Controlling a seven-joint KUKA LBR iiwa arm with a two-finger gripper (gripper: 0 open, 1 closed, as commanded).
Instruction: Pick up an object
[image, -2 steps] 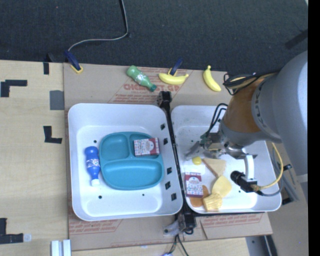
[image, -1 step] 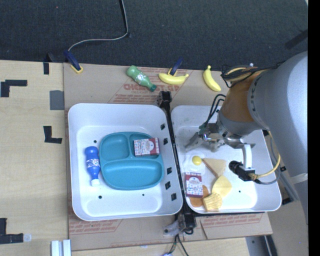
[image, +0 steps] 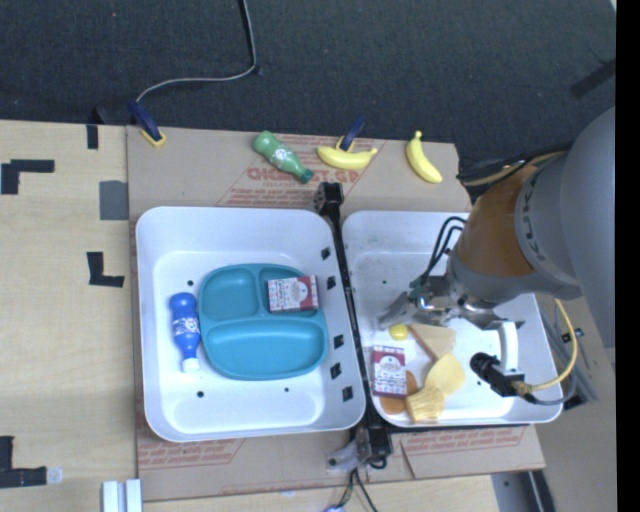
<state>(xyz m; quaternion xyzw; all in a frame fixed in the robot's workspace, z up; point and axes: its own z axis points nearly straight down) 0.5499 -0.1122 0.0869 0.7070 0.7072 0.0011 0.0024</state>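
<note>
My gripper (image: 412, 306) hangs low in the right bin (image: 385, 245), its fingers pointing left, just above a small yellow piece (image: 398, 331). Close below it lie a tan wedge (image: 432, 339), a red and white carton (image: 389, 370), a yellow chip-like piece (image: 446, 375) and a ridged yellow piece (image: 426, 405). The left bin (image: 160, 240) holds a teal divided plate (image: 262, 322) with a red and white carton (image: 292, 294) on it, and a blue bottle (image: 184, 330) beside the plate. The view shows nothing between the fingers.
On the cardboard behind the bins lie a green bottle (image: 282, 156) and two toy bananas (image: 346, 156) (image: 424, 160). A black clamp (image: 331, 196) sits at the divider between the bins. The arm's orange band (image: 492, 235) and cables overhang the right bin's far side.
</note>
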